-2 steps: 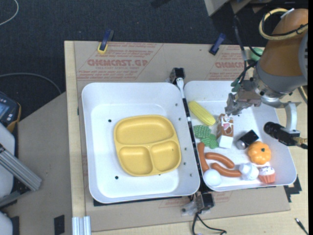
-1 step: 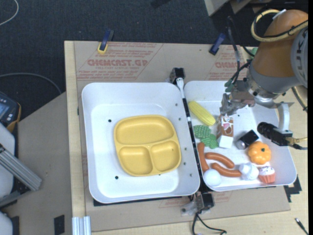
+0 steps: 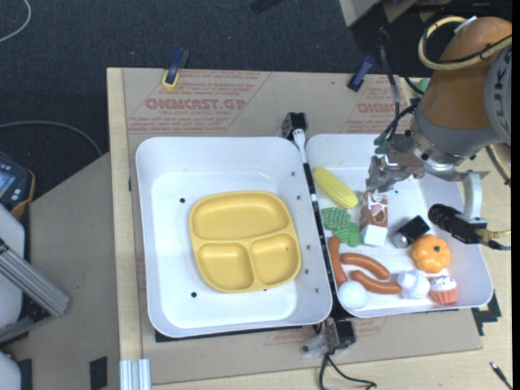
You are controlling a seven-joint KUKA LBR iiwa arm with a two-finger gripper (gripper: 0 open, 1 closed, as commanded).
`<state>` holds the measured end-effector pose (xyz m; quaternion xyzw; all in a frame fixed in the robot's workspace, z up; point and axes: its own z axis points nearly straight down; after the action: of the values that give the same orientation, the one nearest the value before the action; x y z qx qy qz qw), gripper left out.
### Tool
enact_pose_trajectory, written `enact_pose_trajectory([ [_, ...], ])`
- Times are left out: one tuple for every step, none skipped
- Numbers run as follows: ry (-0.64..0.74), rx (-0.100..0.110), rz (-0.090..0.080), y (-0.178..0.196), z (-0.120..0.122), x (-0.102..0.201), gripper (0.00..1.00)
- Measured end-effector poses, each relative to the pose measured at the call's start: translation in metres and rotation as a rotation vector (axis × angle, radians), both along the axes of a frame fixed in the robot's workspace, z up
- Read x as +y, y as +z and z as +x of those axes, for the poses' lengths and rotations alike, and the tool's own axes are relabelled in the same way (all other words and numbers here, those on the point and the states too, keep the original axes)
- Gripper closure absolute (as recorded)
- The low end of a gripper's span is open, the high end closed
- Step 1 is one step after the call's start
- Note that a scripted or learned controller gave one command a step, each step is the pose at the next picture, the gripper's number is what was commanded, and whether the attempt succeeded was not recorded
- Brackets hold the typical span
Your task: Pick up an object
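The gripper is seen low over the right bin, its metal fingers pointing down at a small carton that stands just below them. Whether the fingers are apart or together cannot be told, and nothing is seen between them.

The carton, brown above and white below, is taken as the likeliest target. It is judged light, stiff-sided and boxy, with flat faces that would suit a pinch across its narrow width, near the top; a little crushing could be expected if it is thin card.

Around the carton, by the clock: at ten o'clock lies a yellow corn cob, bumpy, rounded and probably hard plastic, likely to roll. At eight o'clock a green leafy piece lies flat and ridged, touching the carton's base. At six o'clock two orange-red sausages lie curved, smooth and glossy, and are judged slippery. At seven o'clock, further off, a white ball rests at the bin's near edge. At three o'clock a black block sits, and at four o'clock a small orange pumpkin, ribbed and round, with a cupcake beyond it.

Well away at nine o'clock, the left bin holds a yellow tray of matte plastic with three compartments.
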<state>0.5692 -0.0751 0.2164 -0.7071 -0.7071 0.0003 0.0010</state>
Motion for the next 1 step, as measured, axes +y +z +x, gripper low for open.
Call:
enact_pose_trajectory([
  [0.001, -0.006, -0.002, 0.0156, 0.0121, -0.0030, 1.00],
])
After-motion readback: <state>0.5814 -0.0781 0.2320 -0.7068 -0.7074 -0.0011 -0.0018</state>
